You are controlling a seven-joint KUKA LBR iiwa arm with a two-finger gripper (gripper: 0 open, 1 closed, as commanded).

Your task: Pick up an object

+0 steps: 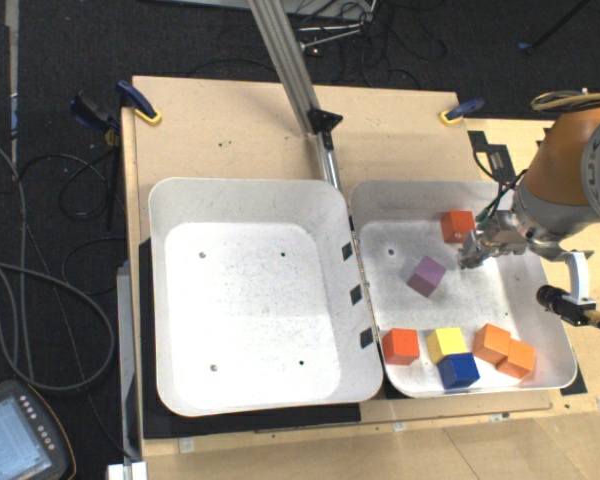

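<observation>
So right now I've got the hand (473,255) down in the right bin (410,218), hanging between the orange block (457,225) at the far side and the purple block (426,275) just to its left and nearer. From this angle I honestly can't tell how the hand is set, and I see nothing caught in it.

The purple one looks like the easiest target: it sits alone mid-bin, turned a bit off square, well apart from the cluster along the near edge. That cluster is another orange cube (401,344), a yellow cube (445,343), a blue cube (459,369) touching the yellow, and two more orange pieces (504,349) packed together to the right.

My guess is these are light, stiff foam or wooden cubes, nothing fragile, probably with smooth faces that could skate on the bin floor if nudged. I'd take the purple block across two opposite flat faces, lined up with its rotation, not on the corners. The left bin (245,288) is just sitting beside it on the bench (230,133).
</observation>
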